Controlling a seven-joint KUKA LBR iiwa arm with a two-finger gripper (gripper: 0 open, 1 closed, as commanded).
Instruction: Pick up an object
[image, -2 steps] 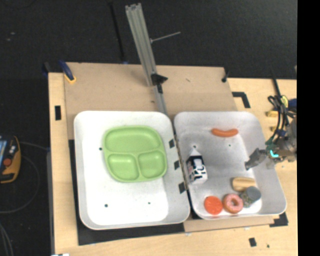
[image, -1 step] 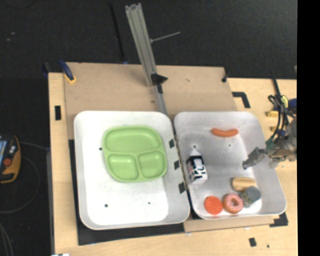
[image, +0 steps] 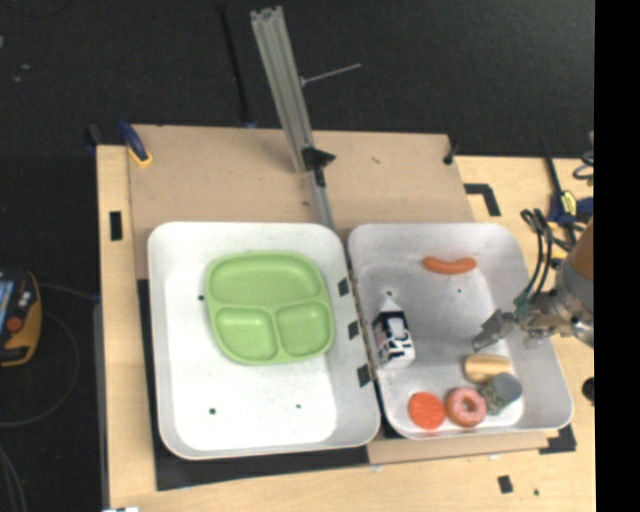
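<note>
The right bin (image: 500, 245) holds an orange sausage (image: 449, 265) near its back, a small black-and-white carton (image: 393, 336) by its left wall, and a tan bread-like piece (image: 487, 366). Along the front lie a grey round piece (image: 505, 389), a pink donut (image: 465, 406) and an orange-red disc (image: 427, 410). My gripper (image: 497, 329) hangs at the bin's right side, just above the tan piece, and nothing shows between its fingers.
The left bin (image: 175, 400) bears a green sectioned plate (image: 269, 306). A grey metal post (image: 290, 100) rises behind the bins. Cables hang at the far right by the arm (image: 565, 300). Bare bench lies behind both bins.
</note>
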